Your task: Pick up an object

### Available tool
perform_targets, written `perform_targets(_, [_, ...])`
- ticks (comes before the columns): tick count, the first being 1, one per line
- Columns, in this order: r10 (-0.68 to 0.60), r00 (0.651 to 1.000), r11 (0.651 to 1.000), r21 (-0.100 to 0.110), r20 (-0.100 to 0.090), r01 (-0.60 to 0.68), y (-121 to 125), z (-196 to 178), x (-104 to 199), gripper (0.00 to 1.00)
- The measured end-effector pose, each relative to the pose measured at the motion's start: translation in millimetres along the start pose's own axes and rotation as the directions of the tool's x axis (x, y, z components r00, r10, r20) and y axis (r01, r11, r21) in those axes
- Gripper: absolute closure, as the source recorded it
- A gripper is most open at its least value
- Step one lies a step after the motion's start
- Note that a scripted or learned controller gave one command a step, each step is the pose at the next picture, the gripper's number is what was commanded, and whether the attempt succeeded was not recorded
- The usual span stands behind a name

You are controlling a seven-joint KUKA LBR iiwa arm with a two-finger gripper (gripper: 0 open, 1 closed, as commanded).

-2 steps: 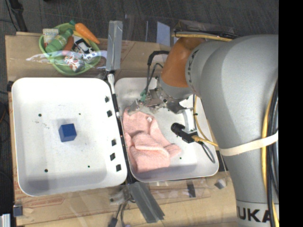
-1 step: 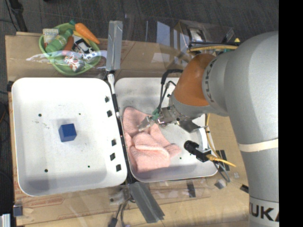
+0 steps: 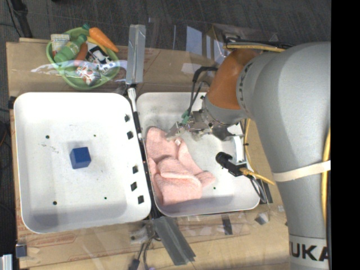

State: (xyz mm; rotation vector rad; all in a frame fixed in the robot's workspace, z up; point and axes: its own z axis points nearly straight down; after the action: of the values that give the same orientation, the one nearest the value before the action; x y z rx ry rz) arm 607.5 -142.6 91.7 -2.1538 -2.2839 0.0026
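Here's the grey arm [image 3: 292, 128] coming in from the right, orange band [image 3: 225, 86] showing above the wrist, and it is down inside the right bin [image 3: 225, 198]. The hand [image 3: 188, 125] sits low over the bin's upper middle, right at the top edge of the pink cloth [image 3: 171, 170]. How the hand is set, wide or narrow, I cannot tell from up here; the wrist and cabling crowd it, and nothing can be seen gripped in it. The pink cloth lies crumpled along the left half of that bin, stretching from near the hand down toward the lower wall, its folds bunched in the lower part. A black cable fitting [image 3: 228, 163] juts over the bin floor just to the cloth's right.

Over in the left bin [image 3: 34, 207], a small blue cube [image 3: 80, 157] sits alone on the floor, a bit left of centre, well apart from the arm. Up at the top left of the worktop [image 3: 169, 61], a green bowl [image 3: 70, 79] holds a toy carrot [image 3: 101, 37] and other bits, just beyond the left bin's upper rim.
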Motion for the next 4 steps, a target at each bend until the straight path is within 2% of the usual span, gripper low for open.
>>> perform_targets(1, [-0.155, 0.988, 0.988, 0.001, -0.001, 0.155, -48, 0, 8, 0.0])
perform_targets(2, [-0.155, 0.988, 0.988, 0.001, -0.001, 0.155, -48, 0, 7, 0.0])
perform_targets(3, [-0.142, 0.99, 0.99, -0.001, 0.0, 0.142, 0, -1, 5, 0.0])
perform_targets(4, [-0.21, 0.978, 0.978, 0.001, -0.001, 0.21, -35, -1, 6, 0.0])
